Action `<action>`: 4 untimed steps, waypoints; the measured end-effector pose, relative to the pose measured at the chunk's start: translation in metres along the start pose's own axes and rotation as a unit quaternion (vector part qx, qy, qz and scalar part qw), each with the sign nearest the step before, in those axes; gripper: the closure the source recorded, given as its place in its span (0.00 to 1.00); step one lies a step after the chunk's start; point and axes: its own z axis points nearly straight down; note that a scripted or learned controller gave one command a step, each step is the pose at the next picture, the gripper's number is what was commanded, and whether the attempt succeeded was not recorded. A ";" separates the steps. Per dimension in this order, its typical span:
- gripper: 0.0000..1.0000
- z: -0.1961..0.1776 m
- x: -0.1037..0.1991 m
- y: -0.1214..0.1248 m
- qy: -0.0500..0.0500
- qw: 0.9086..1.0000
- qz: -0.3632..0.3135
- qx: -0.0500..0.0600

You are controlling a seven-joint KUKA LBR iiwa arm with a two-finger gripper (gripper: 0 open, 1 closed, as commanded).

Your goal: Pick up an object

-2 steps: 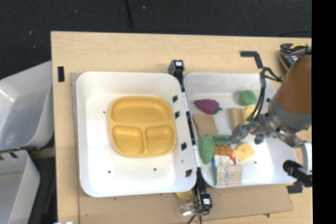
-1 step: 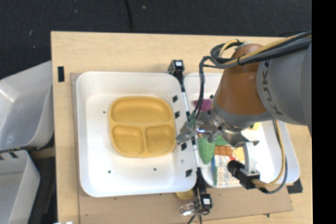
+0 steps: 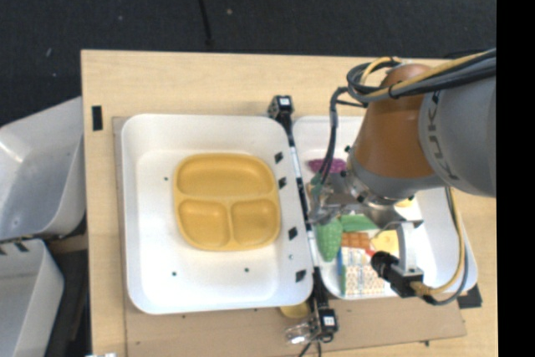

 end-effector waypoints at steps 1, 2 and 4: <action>1.00 -0.114 0.042 0.000 0.001 1.000 -0.005 -0.004; 1.00 -0.282 0.060 0.000 0.001 1.000 -0.004 -0.008; 1.00 0.013 -0.064 0.029 -0.001 1.000 0.001 0.007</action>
